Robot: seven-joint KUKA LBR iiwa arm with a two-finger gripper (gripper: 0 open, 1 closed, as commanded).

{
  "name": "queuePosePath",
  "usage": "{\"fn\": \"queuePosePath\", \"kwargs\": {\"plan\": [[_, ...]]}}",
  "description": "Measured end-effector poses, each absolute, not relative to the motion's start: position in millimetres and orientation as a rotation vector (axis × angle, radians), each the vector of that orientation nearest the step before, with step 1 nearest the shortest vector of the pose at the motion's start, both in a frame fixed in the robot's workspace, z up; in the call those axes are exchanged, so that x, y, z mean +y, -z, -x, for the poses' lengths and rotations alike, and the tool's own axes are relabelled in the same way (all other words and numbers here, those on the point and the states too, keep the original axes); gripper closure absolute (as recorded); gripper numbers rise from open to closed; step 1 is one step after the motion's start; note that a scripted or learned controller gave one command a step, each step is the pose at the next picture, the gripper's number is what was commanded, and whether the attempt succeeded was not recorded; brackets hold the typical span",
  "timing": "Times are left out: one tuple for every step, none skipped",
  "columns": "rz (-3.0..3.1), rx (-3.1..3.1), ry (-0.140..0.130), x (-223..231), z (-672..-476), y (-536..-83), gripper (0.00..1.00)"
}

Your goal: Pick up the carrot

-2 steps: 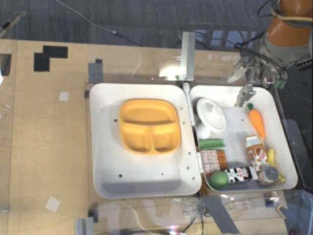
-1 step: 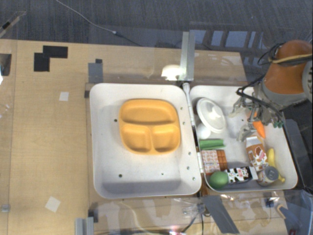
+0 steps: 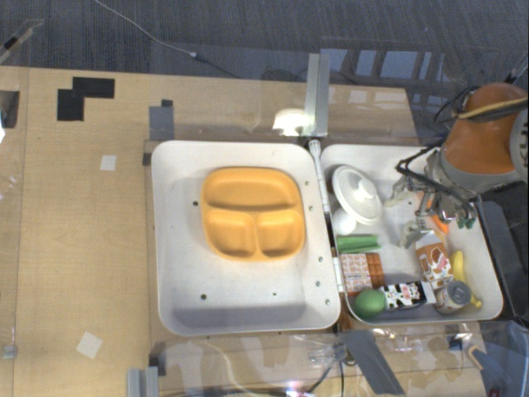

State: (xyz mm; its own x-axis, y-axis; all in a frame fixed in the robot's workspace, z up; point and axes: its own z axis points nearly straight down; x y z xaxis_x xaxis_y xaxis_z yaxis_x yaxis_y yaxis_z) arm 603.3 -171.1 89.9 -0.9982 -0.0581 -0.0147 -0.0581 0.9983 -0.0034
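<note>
Wooden bench (image 3: 74,246) under a slanted overhead look, two white bins side by side on it. Left bin (image 3: 178,304) carries a yellow divided tray (image 3: 252,212) at its middle. Right bin (image 3: 488,300) is the busy one: a white bowl (image 3: 355,193) near its far left corner, a green cucumber-like piece (image 3: 357,242) along the left wall, a patterned red-and-white box (image 3: 362,270) just below that, a green lime (image 3: 369,303) in the near left corner with a black-and-white carton (image 3: 405,295) beside it. The arm comes in from the right, gripper (image 3: 420,220) low over the bin's middle right, and whether it's spread or closed I cannot tell. The carrot (image 3: 440,224)? Just a small orange sliver touching the gripper, above a brown packet (image 3: 433,263), a banana (image 3: 458,265) and a tin (image 3: 453,296).
</note>
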Motion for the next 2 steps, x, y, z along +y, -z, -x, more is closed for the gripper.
{"fn": "queuePosePath", "kwargs": {"plan": [[0.100, 3.105, 0.011, -170, -609.5, -106, 1.00], [-0.111, 3.124, 0.001, -140, -630.5, -186, 1.00]]}}
